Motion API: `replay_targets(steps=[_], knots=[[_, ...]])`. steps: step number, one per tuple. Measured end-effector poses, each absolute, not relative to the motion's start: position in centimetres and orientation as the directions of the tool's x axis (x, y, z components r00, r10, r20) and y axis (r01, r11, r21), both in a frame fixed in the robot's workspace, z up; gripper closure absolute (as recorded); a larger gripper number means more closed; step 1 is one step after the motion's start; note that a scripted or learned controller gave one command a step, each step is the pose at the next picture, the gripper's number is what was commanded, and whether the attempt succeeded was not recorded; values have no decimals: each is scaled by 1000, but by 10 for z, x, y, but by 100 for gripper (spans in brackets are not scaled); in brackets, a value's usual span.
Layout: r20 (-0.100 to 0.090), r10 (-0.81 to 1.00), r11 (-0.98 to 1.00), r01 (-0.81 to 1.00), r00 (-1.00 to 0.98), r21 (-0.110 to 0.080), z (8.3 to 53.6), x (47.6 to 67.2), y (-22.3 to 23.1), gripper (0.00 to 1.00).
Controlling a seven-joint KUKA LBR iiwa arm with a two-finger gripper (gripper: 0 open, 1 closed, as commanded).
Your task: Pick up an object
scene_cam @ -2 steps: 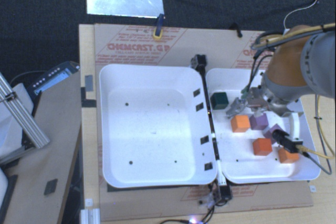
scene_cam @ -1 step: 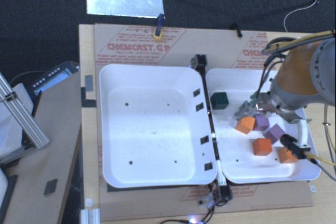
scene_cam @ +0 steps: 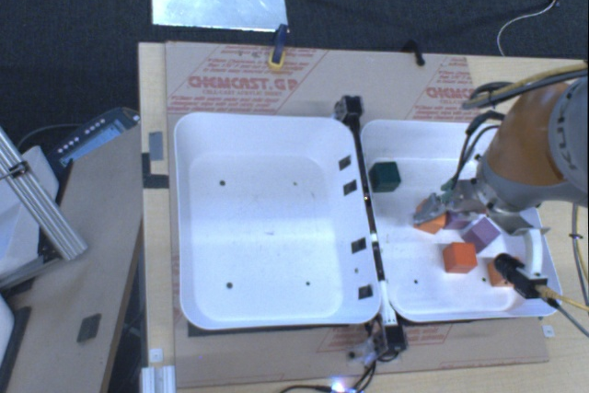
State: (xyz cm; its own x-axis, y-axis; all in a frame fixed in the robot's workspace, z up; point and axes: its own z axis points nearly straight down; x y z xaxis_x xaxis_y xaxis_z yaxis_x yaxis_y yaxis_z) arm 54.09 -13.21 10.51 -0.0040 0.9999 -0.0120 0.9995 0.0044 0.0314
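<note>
Over the right bin (scene_cam: pixel 405 135), the claw (scene_cam: pixel 431 213) touches an orange block (scene_cam: pixel 434 224); its grip state is unclear.

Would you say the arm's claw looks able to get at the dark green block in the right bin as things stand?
Probably yes. The dark green block sits alone near the right bin's left wall, nothing on top, and the claw hangs just beside it, over the orange and purple blocks.

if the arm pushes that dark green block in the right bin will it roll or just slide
The dark green block looks boxy with flat faces, so it would probably slide rather than roll. It looks stiff and, being small, probably light. It sits apart from the other blocks on the smooth white right bin, so a push may send it skidding.
</note>
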Motion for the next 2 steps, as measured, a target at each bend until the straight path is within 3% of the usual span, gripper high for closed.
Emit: replay_targets(steps=[1, 2], knots=[[-13, 1000, 5, 999, -4, 43, 118, 543, -132, 100], [2, 1000, -1, 1000, 1, -4, 83, 484, -122, 100]])
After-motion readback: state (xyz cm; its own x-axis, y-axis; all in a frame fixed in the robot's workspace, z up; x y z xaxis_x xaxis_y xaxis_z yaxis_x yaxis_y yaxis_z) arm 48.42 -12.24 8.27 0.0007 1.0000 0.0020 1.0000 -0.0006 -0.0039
